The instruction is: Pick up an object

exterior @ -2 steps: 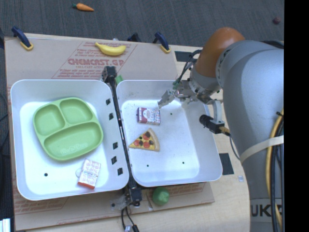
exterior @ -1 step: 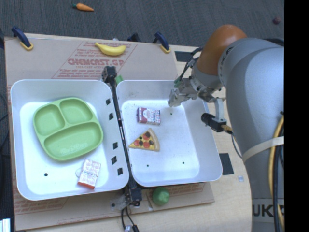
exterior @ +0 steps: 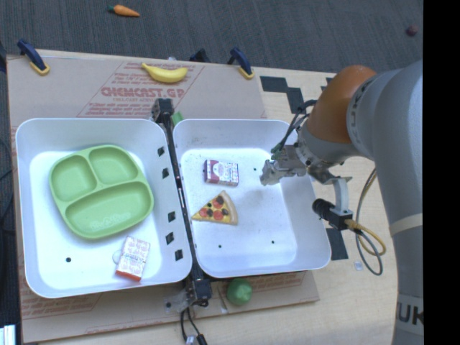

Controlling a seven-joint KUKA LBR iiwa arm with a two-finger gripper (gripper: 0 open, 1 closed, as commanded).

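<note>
In the right bin (exterior: 305,239) lie a small maroon carton (exterior: 221,172) and, just below it, a toy pizza slice (exterior: 218,210). My gripper (exterior: 272,172) hangs over the right part of this bin, to the right of the carton and apart from it, with nothing seen between its fingers. The left bin (exterior: 29,192) holds a green divided plate (exterior: 100,190) and a small red and white packet (exterior: 133,257) near its front right corner.
A toy banana (exterior: 165,71) lies on the cardboard behind the bins. A green ball (exterior: 239,291) sits in front of the right bin. A carrot (exterior: 124,10) lies on the floor beyond the bench. Blue clamps (exterior: 242,63) hold the cardboard's back edge.
</note>
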